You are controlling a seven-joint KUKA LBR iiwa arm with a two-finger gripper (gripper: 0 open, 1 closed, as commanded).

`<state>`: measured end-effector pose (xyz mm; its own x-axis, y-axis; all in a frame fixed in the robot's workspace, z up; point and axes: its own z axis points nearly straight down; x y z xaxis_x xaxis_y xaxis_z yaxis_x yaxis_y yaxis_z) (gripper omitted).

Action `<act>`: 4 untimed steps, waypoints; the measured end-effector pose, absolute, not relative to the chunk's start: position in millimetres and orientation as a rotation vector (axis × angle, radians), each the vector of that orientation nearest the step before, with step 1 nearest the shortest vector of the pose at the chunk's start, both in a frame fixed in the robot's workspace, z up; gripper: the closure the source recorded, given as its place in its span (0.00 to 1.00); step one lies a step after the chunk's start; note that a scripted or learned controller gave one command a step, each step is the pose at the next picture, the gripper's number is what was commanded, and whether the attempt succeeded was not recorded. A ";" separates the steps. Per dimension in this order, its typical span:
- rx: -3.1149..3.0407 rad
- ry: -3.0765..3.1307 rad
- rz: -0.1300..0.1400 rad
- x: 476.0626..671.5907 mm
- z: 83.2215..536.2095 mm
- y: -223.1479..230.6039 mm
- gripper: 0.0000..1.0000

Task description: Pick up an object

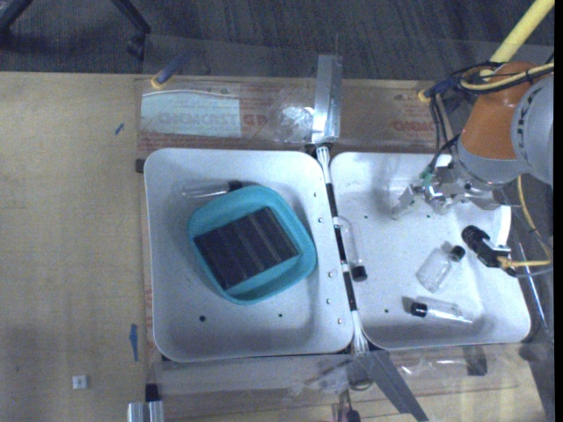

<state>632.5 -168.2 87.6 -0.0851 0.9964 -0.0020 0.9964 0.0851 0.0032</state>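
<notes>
Tan wooden bench (70,236) bearing two shallow white bins side by side.
Left white bin (176,323): teal plastic tub (299,236) with a dark ridged panel (246,247) in it. Right white bin (387,271): gripper (418,196) at the upper middle, whether wide or narrow cannot be told; small clear bottle with black cap (437,268) below it, well apart; thin clear tube with black end (440,309) near the front edge.
</notes>
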 end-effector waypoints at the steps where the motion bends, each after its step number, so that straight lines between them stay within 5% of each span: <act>1: 2.122 2.311 0.002 632.5 87.6 -168.1 0.00; 2: 2.110 2.325 0.005 639.8 87.9 -117.2 0.00; 3: 2.107 2.323 0.010 641.4 99.6 -117.2 1.00; 4: 2.107 2.323 0.009 641.1 99.4 -117.2 0.00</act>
<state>641.1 -117.2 99.4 -0.0973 0.9953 0.0000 0.9952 0.0973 0.0075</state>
